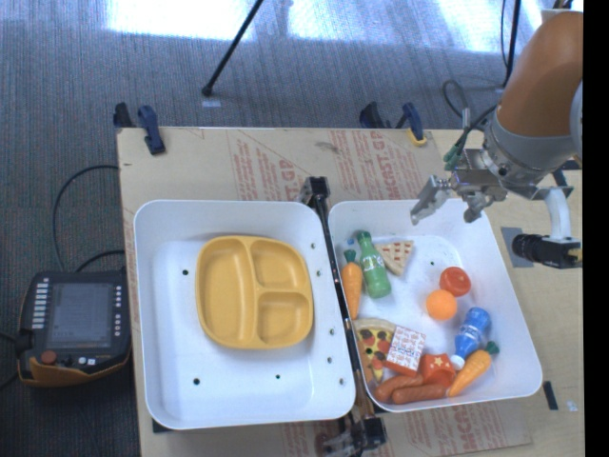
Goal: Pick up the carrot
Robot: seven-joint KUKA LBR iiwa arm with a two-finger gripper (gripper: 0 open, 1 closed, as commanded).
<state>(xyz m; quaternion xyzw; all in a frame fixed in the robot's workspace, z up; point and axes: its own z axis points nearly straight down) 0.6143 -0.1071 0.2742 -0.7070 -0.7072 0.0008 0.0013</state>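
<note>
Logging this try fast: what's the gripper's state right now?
Two-finger gripper: open, holding nothing, above the right white bin's far edge.

Two white bins (152, 255) sit on the counter (247, 165). The left bin holds one yellow tray (255, 290) with three compartments.

The right bin (509, 293) holds the rest:
- Two carrots: one (352, 286) by the left wall, one (472, 369) near the lower right corner.
- Two bottles: one green (372, 265), one blue (472, 330).
- Two pizza slices: one (397, 254) near the top, one (371, 339) lower down.
- One tomato (455, 281).
- One orange ball (441, 305).
- One small carton (405, 349).
- One red block (437, 366).
- What look like two sausages (409, 389), though they overlap and the count is unsure.

One pincer (447, 209) hangs over the right bin's top edge. Four blue clamps (150, 128) grip the counter's far edge. One pendant (74, 327) lies on the floor.
</note>
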